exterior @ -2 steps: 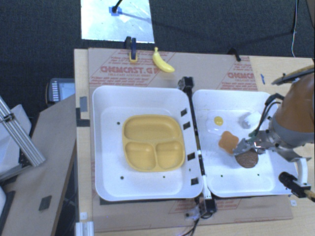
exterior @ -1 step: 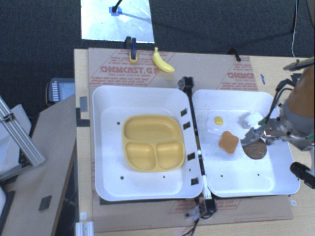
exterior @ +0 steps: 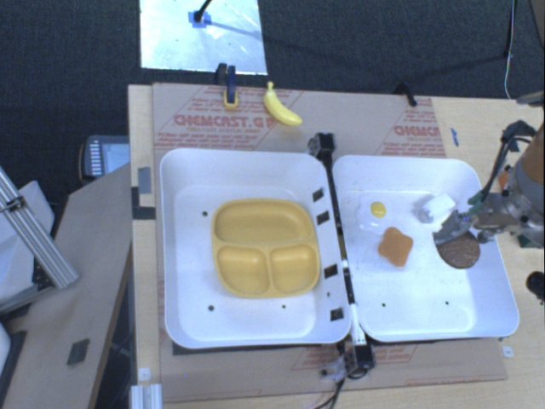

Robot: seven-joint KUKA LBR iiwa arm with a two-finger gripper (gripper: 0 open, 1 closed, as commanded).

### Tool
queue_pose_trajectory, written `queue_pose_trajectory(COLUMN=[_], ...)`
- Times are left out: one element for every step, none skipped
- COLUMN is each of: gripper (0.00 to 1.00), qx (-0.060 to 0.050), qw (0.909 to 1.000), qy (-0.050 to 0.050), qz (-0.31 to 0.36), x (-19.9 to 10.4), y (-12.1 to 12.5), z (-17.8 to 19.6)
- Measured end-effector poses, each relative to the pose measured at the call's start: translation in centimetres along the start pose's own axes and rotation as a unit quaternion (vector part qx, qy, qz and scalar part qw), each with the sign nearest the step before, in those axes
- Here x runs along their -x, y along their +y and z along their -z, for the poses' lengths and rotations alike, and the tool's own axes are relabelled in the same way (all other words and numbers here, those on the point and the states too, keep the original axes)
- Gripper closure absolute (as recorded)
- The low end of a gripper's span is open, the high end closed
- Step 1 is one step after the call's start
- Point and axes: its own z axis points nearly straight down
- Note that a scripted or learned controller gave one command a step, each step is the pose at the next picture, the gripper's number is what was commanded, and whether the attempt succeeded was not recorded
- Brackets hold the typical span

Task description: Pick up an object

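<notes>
In the right bin (exterior: 426,313) lie a brown round cookie-like disc (exterior: 460,253), an orange toy piece (exterior: 395,246), a white fried egg with a yellow yolk (exterior: 375,210) and a small white block (exterior: 434,205). My gripper (exterior: 454,227) reaches in from the right edge and hangs just above the top left of the brown disc, below the white block. Nothing shows between its fingers.
The left bin (exterior: 183,309) holds a yellow divided plate (exterior: 260,247). A yellow banana (exterior: 281,108) and a yellow-black clamp (exterior: 229,85) lie on the cardboard behind the bins. A black divider strip (exterior: 332,228) runs between the bins.
</notes>
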Motion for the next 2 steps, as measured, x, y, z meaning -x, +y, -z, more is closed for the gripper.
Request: queue_pose_trajectory(gripper=[1.00, 1.00], qx=[-0.003, -0.003], qw=[1.0000, 1.0000], qy=[0.002, 0.002], qz=[0.003, 0.003], x=[-5.4, -10.4], y=[1.4, 3.7], z=[-1.4, -2.5])
